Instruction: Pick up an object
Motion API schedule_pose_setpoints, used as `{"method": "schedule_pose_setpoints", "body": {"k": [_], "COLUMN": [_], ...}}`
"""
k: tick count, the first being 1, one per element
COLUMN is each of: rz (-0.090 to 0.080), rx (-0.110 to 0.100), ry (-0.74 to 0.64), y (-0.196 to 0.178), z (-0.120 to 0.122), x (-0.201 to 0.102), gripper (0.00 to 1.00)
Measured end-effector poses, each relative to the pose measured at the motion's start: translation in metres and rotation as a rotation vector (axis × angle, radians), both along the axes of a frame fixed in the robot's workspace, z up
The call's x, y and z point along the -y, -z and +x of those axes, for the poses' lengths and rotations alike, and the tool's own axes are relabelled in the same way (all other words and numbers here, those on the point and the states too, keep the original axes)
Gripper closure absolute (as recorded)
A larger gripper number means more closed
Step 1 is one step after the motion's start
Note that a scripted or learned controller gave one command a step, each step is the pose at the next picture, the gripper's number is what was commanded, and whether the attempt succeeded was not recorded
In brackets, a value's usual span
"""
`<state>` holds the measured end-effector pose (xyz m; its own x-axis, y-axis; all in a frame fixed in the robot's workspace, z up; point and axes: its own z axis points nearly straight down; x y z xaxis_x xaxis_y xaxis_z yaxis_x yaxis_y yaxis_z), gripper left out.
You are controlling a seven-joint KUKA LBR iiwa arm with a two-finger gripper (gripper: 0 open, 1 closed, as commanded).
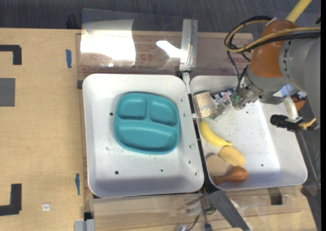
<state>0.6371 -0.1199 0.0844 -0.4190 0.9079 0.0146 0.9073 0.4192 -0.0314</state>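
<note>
You can't tell the finger state from here; gripper (224, 103) sits low at the right bin's (265, 138) far-left corner, touching a patterned cup (204, 103); banana (214, 139) just nearer, then a brown object (232, 175); teal divided plate (146, 122) in left bin (97, 138).

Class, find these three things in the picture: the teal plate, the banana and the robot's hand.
Teal plate (147, 123), camera view, its large lower compartment.
Banana (211, 135), camera view, middle of its curved body.
Hand (224, 106), camera view, between its fingertips.
</note>
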Motion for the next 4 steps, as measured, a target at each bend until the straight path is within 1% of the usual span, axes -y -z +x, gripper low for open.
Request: {"method": "schedule_pose_setpoints", "body": {"k": [1,2,3,4], "rz": [-0.008,-0.005,-0.01,-0.001], "rx": [0.036,0.039,-0.021,0.035], "ry": [0.393,0.331,0.149,-0.098], "y": [-0.001,-0.002,-0.001,-0.002], "z": [-0.036,-0.055,0.006,-0.015], "x": [0.058,0.009,-0.007,0.019], "gripper": [0.0,0.0,0.0,0.0]}}
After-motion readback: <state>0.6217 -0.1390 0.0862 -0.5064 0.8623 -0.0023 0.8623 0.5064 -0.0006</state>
